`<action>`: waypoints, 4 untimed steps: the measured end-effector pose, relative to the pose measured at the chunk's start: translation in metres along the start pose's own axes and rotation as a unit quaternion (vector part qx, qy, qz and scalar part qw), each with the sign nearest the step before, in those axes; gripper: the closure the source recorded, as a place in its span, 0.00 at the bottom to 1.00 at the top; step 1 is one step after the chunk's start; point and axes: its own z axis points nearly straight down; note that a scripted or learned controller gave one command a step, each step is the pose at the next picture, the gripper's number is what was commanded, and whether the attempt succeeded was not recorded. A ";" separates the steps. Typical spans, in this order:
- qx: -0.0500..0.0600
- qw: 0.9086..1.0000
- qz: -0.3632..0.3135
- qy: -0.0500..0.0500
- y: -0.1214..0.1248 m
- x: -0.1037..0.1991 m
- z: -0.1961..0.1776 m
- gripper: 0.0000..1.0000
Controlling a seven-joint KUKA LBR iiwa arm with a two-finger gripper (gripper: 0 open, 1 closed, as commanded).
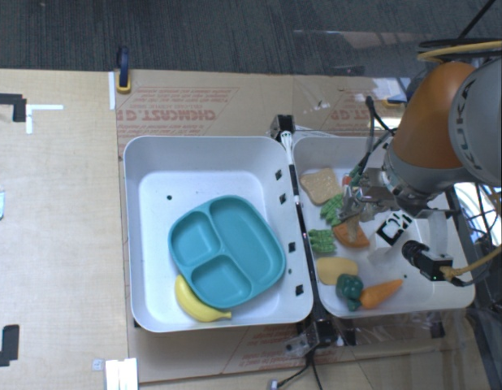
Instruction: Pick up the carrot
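The carrot (381,292) is orange and lies flat near the front edge of the right bin (446,299), pointing right. A dark green leafy piece (348,286) touches its left end. My gripper (353,210) hangs over the middle of the right bin, up and to the left of the carrot and well apart from it. It sits just above a small orange wedge (351,235) and beside a green leafy toy (332,210). The grey and orange arm (438,128) covers the bin's far right part.
The right bin also holds a slice of toast (319,185), a green vegetable (322,240) and a pale yellow piece (335,268). In the left bin (153,169) lie a teal divided plate (227,250) and a banana (199,302). Black cables (426,262) cross the right bin.
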 end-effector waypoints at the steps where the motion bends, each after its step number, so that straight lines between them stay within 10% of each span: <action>1: 0.000 1.000 -0.001 0.000 0.000 0.000 0.000 0.00; 2: 0.001 1.000 -0.022 0.000 -0.051 -0.046 0.020 0.00; 3: 0.001 0.990 -0.139 0.001 -0.050 -0.055 0.100 0.00; 4: 0.000 0.991 -0.137 0.000 -0.048 -0.055 0.091 1.00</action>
